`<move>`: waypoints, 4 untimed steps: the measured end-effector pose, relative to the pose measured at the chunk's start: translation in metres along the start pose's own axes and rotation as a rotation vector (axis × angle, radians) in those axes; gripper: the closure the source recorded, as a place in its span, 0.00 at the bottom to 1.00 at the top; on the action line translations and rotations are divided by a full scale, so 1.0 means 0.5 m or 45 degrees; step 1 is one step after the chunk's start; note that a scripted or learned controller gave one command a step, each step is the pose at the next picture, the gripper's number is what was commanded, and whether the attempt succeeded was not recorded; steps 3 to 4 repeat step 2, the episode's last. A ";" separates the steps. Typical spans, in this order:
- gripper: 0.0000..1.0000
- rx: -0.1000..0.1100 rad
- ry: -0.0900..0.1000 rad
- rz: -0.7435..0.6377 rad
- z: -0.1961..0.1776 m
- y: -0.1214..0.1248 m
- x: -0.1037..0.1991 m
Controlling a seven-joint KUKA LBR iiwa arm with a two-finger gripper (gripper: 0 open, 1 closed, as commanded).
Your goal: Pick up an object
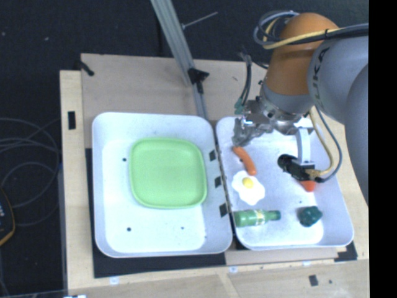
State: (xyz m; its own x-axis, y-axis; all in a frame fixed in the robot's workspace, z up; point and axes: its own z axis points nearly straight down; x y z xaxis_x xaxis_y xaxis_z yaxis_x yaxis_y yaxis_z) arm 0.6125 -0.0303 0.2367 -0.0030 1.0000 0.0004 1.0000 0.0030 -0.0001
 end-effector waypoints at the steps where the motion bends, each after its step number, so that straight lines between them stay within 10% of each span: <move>1: 1.00 0.000 0.000 0.000 0.014 0.012 0.089; 2: 1.00 -0.001 0.001 -0.002 0.014 0.034 0.210; 4: 1.00 -0.001 0.001 -0.002 0.014 0.034 0.210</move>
